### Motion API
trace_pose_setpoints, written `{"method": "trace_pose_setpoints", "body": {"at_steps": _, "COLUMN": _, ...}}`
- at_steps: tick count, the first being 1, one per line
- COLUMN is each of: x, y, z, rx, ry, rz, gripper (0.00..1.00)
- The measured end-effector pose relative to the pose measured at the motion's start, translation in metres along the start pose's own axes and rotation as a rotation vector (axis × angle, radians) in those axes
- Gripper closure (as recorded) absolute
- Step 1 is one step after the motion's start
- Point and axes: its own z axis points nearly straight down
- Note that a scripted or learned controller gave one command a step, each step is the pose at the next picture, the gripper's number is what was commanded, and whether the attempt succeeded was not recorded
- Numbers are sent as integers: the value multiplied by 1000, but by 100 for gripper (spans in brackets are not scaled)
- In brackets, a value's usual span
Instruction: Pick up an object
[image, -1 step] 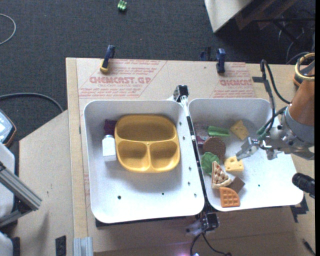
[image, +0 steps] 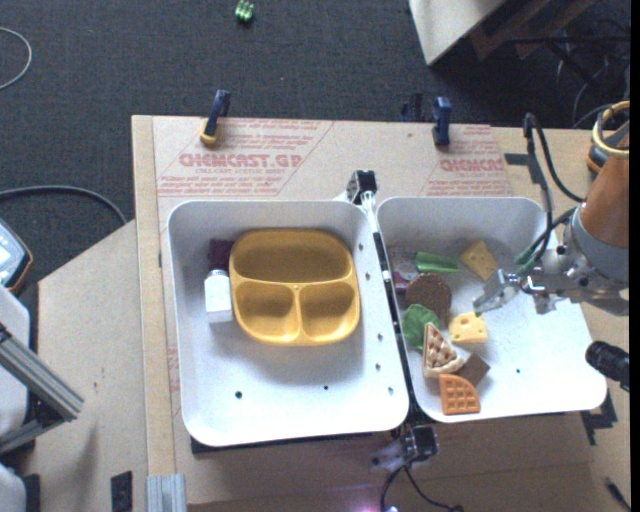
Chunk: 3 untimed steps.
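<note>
Nearest me, at the front of the right bin (image: 560, 395), an orange waffle square (image: 459, 394) lies beside a brown block (image: 474, 370), with a triangular waffle piece (image: 438, 348) just behind them. A yellow cheese wedge (image: 468, 328) sits next to that, and a green leaf (image: 417, 322) lies against the bin's left wall. Over the middle of this bin the gripper (image: 497, 293) hangs from the arm reaching in on the right; its fingers look slightly parted with nothing between them, just beyond the cheese wedge. Farther back sit a dark round cookie (image: 430, 291), a green pepper (image: 436, 263) and another cheese slice (image: 479, 259). In the left bin (image: 290, 400) rests a yellow divided plate (image: 294, 285), with a small white bottle (image: 218, 295) touching its left edge.
</note>
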Motion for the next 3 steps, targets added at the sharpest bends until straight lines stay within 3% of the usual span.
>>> {"method": "trace_pose_setpoints", "body": {"at_steps": 2, "x": -8, "y": -13, "z": 93, "rx": 7, "ry": 2, "rz": 1, "gripper": 0}}
{"method": "trace_pose_setpoints", "body": {"at_steps": 3, "x": -8, "y": -12, "z": 153, "rx": 0, "ry": 2, "rz": 3, "gripper": 0}}
